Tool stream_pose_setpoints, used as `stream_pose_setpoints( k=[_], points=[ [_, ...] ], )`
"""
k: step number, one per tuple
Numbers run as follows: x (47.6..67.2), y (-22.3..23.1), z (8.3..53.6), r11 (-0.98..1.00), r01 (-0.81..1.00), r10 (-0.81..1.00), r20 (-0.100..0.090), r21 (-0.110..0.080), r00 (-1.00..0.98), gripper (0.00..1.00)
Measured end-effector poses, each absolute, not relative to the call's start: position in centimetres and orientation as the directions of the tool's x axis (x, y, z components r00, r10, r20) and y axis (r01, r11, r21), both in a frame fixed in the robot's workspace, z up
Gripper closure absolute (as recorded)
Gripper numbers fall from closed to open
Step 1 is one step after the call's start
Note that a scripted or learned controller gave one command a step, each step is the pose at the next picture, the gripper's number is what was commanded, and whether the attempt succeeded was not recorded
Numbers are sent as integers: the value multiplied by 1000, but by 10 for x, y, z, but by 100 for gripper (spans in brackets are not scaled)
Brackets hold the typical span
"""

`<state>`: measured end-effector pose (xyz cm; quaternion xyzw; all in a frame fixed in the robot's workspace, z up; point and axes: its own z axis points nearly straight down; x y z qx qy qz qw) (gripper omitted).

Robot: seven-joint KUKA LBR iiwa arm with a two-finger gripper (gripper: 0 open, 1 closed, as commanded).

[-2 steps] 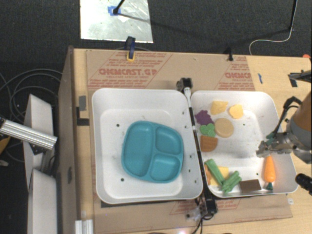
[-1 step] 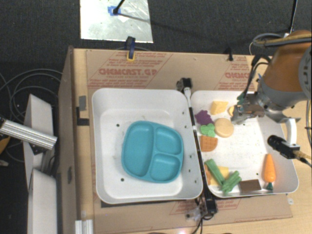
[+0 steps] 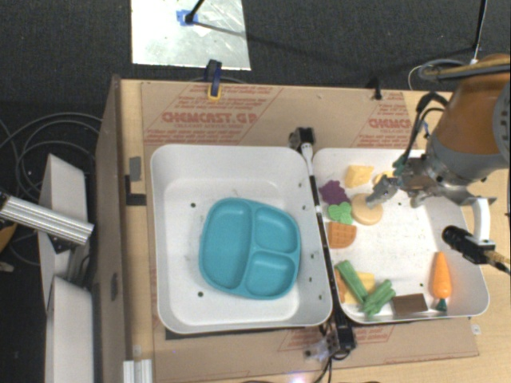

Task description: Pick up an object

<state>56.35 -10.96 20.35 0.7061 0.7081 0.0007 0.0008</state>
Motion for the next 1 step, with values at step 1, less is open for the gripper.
stream_pose_setpoints(
  k=[1],
  points=[
    [486, -145, 146, -5, 1000, 1000, 1, -8, 5, 0]
  ],
)
